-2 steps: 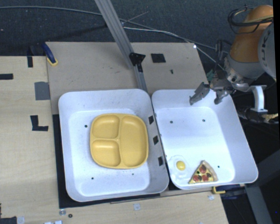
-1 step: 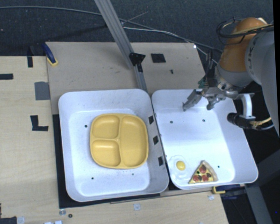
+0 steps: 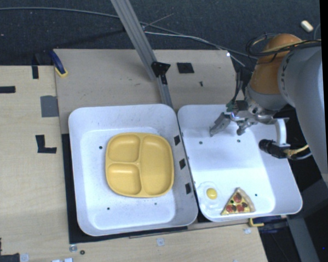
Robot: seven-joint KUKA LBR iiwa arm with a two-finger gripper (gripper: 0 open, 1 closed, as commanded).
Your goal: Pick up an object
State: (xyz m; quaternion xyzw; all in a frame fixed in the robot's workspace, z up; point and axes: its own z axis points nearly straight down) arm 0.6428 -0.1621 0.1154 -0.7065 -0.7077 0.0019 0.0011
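Note:
A toy pizza slice (image 3: 238,202) lies at the near edge of the right bin (image 3: 231,157), and a toy fried egg (image 3: 210,192) sits just left of it. My gripper (image 3: 227,126) hangs over the far part of the right bin, well away from both toys. Its two fingers are spread apart, one pointing left (image 3: 216,127) and one nearer the wrist (image 3: 241,128), with nothing between them.
A yellow divided plate (image 3: 139,164) rests in the middle of the left bin (image 3: 88,159). A slanted metal pole (image 3: 143,41) rises behind the bins. Cables and a black fitting (image 3: 272,148) hang by the right bin's right wall.

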